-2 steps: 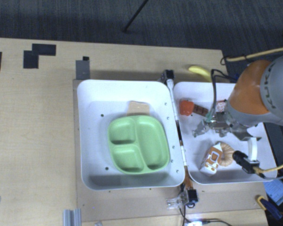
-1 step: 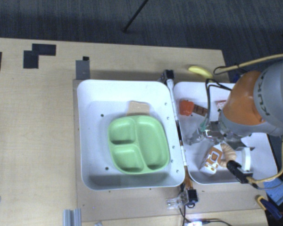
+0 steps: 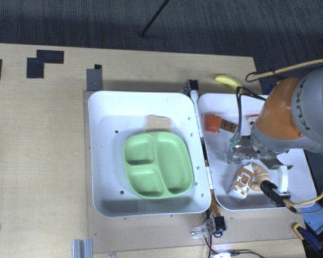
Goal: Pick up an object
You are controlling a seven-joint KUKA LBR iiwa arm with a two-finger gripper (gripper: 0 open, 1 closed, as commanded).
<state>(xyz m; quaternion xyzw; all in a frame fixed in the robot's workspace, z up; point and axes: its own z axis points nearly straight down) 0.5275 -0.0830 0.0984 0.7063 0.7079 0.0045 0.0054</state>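
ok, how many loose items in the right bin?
2 visible: an orange-brown item near the bin's upper left, and a white-and-orange packet near its front, by the arm. The arm may hide more.

A big grey robot arm with an orange band

The arm (image 3: 312,104) is round and fat, grey on top, with a wide orange band at 9 o'clock from the grey part. Shiny metal bits sit under the band. A thin black cable and a yellow cable run along it.
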